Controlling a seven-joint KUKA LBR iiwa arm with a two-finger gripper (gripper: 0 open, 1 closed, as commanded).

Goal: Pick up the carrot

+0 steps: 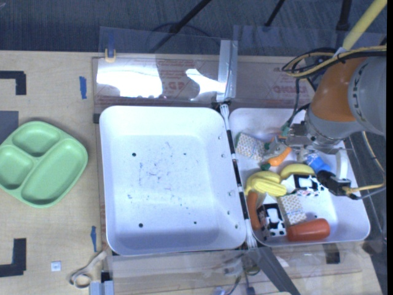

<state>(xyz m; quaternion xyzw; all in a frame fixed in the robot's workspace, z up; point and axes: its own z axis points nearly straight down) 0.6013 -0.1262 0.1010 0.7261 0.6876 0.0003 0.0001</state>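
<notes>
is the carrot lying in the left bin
No, the carrot lies in the right bin, beside the bananas.

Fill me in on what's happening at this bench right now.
A grey robot arm with an orange band reaches in over the right bin, which is crowded with toys. Its end effector hangs just above the carrot, which lies near the bananas and a red sausage-like piece. Whether the carrot is gripped cannot be seen. A green divided plate sits on the bench to the left.
</notes>
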